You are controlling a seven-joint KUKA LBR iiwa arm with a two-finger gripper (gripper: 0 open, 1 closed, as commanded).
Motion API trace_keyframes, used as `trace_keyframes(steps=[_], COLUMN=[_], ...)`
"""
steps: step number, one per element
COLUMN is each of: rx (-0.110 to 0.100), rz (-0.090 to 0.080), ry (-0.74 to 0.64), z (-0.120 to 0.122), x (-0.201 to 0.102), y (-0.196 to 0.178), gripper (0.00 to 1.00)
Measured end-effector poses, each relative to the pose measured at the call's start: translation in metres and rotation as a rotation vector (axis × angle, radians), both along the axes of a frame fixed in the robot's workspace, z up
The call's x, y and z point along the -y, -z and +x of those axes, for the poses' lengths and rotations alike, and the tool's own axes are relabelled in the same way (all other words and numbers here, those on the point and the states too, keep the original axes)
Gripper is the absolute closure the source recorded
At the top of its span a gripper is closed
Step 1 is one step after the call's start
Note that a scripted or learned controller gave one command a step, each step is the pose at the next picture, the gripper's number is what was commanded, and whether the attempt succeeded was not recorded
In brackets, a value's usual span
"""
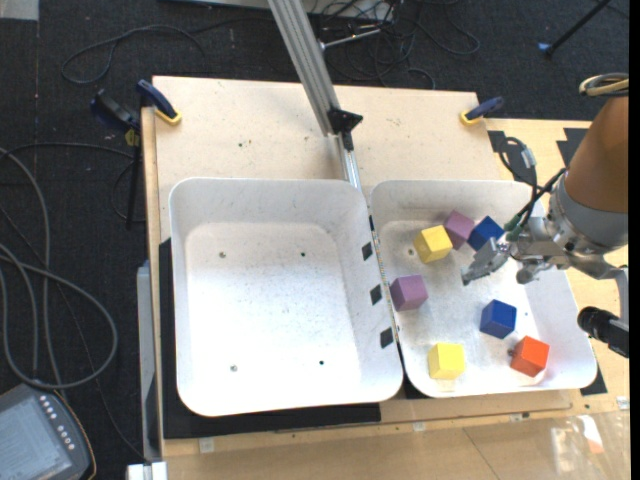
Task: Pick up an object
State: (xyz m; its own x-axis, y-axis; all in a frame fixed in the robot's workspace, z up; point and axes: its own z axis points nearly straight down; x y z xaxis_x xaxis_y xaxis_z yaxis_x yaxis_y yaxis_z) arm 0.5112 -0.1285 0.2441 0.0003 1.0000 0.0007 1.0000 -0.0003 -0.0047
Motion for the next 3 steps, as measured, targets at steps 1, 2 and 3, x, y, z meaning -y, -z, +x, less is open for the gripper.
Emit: trace_keyframes(steps=[1, 2, 3], rx=[-0.001, 0.000, 0.007], rz=[0.000, 0.000, -0.002], ry=[0.001, 0.001, 0.001], z=[0.006, 0.008, 0.010], x=[0.008, 0.010, 0.011], y=[0.054, 0.098, 0.085], gripper=[0.00, 0.00, 1.00])
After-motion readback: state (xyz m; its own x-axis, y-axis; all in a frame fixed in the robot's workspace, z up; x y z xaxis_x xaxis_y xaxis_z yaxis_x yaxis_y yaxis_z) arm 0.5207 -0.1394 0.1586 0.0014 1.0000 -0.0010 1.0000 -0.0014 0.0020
